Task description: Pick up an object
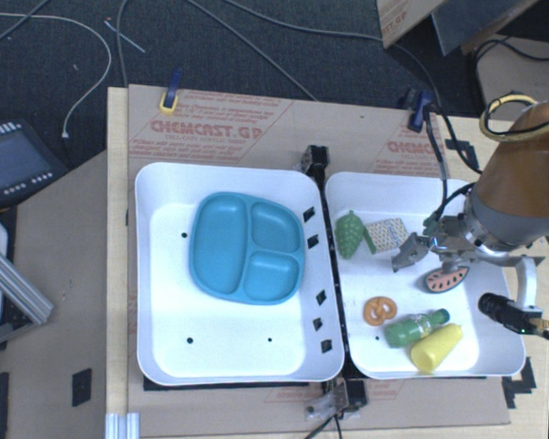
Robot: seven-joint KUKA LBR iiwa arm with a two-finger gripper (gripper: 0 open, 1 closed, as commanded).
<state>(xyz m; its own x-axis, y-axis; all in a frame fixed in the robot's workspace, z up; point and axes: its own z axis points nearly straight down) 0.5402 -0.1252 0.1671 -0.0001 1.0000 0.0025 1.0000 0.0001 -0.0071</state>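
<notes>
Over in the right-hand shallow white bin sit the pickable things: a green strawberry-shaped toy by the bin's left wall, a pale patterned flat square just beside it, an orange pretzel-shaped ring lower down, a green plastic bottle lying on its side and touching a yellow plastic bottle, and a watermelon-slice toy further right. The tool hangs low between the patterned square and the watermelon slice; its grey fingers stand apart, and nothing is between them. Above it rises the grey arm with its orange band.

The left-hand shallow white bin carries a blue plastic divided plate, three compartments, lying flat. Small black clips run down the seam where the bins meet.

Both bins rest on a brown cardboard sheet covering the table, printed in red with "CHEMCAST GP". A blue clamp pins its far edge. Beyond, dark carpet with loose white cables, and a dark-screened device at left.
</notes>
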